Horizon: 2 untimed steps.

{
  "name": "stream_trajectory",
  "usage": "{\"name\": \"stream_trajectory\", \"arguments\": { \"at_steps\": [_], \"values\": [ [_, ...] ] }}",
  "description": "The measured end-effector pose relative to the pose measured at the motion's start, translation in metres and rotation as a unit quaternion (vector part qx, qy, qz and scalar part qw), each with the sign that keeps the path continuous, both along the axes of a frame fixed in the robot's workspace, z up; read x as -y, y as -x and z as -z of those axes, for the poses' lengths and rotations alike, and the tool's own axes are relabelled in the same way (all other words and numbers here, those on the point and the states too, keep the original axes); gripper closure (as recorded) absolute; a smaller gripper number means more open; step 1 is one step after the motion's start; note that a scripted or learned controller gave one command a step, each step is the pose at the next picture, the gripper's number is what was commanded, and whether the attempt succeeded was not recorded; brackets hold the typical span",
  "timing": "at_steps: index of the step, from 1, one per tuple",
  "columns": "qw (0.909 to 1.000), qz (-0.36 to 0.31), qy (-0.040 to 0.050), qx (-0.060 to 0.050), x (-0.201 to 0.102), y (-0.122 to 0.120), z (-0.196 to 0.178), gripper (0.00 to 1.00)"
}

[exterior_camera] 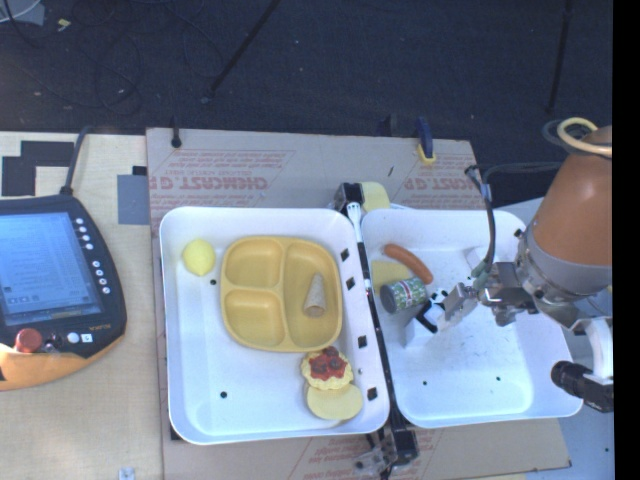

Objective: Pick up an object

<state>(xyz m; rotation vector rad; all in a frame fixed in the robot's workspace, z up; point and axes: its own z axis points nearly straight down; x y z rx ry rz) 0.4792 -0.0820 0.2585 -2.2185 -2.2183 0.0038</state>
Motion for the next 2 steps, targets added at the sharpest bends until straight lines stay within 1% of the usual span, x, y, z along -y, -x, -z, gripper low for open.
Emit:
{"name": "stream_trajectory", "arguments": {
  "at_steps": [1,2],
  "values": [
    [1.0000,0.000,0.0006,-0.001,0.023,-0.061,0.080,0.00],
    [1.0000,0.000,0.0009,0.004,0.021,-0.115,0.171,0.00]
  ]
}}
